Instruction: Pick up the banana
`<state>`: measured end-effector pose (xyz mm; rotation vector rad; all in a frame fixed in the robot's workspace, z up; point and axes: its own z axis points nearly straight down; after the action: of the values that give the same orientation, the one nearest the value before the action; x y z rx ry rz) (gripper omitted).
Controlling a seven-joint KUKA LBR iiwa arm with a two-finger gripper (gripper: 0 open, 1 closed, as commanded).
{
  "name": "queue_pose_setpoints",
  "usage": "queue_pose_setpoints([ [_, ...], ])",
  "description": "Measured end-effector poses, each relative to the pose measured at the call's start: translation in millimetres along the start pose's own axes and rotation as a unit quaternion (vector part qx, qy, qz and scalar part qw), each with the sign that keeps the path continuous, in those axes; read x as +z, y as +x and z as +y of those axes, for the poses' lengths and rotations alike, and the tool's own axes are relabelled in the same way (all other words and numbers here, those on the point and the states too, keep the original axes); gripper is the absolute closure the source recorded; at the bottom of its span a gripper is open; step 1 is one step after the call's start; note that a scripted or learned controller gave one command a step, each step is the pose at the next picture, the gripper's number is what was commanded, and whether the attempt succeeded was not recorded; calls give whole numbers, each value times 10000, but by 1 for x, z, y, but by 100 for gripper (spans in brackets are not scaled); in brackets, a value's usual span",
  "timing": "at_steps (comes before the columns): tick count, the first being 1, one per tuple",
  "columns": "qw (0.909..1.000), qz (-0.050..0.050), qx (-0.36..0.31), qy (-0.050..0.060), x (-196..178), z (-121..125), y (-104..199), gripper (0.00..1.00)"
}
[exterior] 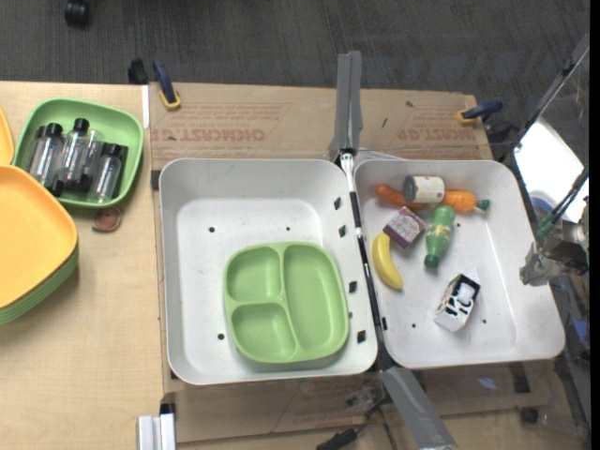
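My gripper sits at right bin's right edge, finger state unclear; banana near left wall looks light, smooth, curved, so I'd pinch mid-body.

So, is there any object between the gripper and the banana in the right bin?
Yes. The gripper is at the right bin's right rim, and the banana lies near its left wall. Between them lie the green bottle and the black-and-white carton; the purple box touches the banana's top. From above nothing covers the banana.
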<state>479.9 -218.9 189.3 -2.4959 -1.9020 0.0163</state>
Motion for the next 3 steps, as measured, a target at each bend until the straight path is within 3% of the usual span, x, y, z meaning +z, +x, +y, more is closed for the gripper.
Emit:
queue_pose_setpoints([
  [2, 10000, -17, -25, 0, -17, 2, -1, 100],
  [3, 9997, 9, -140, -182, 76, -11, 61, 100],
])
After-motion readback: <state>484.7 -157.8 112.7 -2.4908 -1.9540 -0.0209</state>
